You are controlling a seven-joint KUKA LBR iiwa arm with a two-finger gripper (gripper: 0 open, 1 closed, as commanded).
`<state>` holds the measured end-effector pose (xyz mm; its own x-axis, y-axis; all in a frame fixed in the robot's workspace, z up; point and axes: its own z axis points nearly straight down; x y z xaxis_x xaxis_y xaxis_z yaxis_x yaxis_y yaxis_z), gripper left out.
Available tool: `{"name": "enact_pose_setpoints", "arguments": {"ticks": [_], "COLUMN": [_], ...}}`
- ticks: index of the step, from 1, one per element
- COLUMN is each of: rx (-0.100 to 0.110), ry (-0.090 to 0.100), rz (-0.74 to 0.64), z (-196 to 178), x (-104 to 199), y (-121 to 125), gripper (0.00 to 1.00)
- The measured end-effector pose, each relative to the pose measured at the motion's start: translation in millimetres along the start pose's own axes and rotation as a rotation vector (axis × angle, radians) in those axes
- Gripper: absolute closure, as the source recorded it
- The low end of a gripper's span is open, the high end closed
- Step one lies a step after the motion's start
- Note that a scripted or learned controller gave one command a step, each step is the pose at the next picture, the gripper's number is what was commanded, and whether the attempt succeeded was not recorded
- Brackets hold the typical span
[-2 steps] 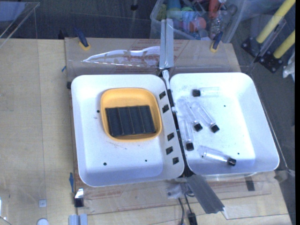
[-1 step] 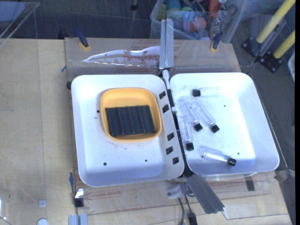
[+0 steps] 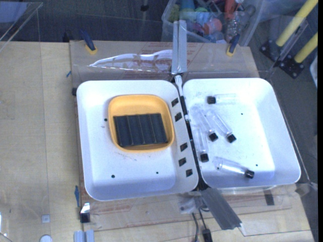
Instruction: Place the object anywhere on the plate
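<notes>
- Light wooden bench carried two shallow white bins side by side: left bin, right bin, touching along a central divider with black tabs.
- Behind the bins lay a clear plastic sheet; further back stood a clear tub of coloured toys; yellow tubes leaned at far right.
- Yellow plate sat in the left bin with a dark ribbed rectangular insert on it.
- Task objects: several clear tubes with black caps, scattered in the right bin, all apart from the plate — one near the top, a cluster mid-left, one near the front.
- Arm and gripper: out of frame, finger state could not be told.
</notes>
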<state>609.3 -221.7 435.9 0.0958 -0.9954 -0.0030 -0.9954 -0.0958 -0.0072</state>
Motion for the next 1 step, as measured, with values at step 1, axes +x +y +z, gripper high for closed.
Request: {"name": "enact_pose_setpoints", "arguments": {"ticks": [1], "rx": [0.000], "ry": [0.000], "rz": [0.001], "z": [0.0], "x": [0.6], "y": [0.3], "gripper": [0.00]}}
